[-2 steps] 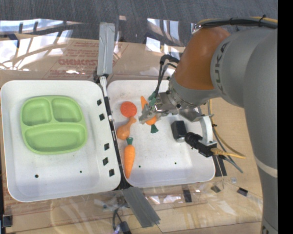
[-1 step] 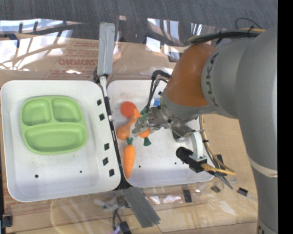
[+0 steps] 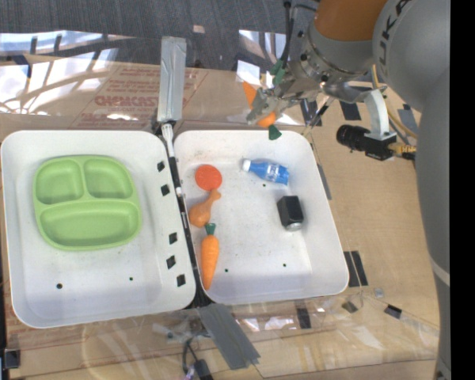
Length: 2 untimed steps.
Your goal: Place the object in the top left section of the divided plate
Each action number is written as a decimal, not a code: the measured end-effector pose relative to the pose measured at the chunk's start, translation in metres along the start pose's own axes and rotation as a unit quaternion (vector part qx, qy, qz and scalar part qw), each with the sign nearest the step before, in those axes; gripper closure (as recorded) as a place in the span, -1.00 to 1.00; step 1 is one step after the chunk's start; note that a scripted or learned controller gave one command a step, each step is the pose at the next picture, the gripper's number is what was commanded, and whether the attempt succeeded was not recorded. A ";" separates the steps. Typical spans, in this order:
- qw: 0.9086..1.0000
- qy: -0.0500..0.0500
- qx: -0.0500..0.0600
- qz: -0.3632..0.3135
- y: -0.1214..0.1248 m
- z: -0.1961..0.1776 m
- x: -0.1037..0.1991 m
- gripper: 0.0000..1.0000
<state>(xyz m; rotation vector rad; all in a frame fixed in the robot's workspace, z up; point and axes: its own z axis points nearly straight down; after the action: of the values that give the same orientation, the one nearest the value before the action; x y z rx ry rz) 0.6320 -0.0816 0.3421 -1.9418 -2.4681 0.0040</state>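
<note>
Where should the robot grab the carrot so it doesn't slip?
Probably at the thick orange part just below the green top of the carrot, coming straight down from above. It lies flat and points toward the near rim of the right bin, so the jaws should close across its width. The left wall is close, leaving little room.

arm (image 3: pixel 396 22): reaching in from right | end effector (image 3: pixel 271 105): tilted left
</note>
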 end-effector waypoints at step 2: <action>0.999 0.001 0.003 -0.053 -0.075 0.091 0.034 1.00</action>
<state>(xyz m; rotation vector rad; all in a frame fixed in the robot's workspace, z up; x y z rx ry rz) 0.5513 -0.0666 0.2513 -1.8056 -2.5612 0.0094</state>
